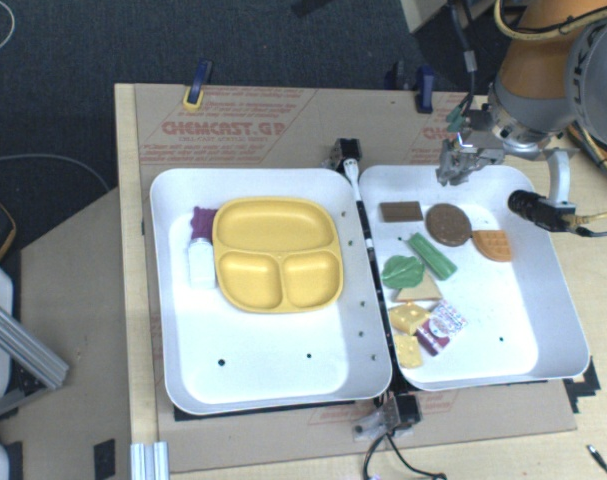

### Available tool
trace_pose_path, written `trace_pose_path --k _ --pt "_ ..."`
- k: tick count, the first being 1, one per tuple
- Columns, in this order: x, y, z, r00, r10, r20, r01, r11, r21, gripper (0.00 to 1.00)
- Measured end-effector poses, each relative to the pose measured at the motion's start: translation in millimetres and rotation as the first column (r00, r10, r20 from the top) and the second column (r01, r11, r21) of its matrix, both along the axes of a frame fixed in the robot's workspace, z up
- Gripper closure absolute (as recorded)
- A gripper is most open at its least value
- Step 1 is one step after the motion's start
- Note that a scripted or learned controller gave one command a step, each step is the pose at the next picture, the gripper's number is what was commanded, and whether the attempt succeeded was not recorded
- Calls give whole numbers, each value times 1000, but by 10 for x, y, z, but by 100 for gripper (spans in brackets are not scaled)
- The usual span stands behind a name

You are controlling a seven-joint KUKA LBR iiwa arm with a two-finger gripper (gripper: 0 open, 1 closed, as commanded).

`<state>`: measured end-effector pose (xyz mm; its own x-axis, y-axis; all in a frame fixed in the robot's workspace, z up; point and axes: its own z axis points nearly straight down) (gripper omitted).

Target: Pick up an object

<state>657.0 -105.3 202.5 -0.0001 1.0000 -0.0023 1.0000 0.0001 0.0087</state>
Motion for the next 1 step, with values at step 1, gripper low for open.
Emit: trace_pose_path --k 1 --pt "10 0 243 1000 1 -3 -1 1000 1 100"
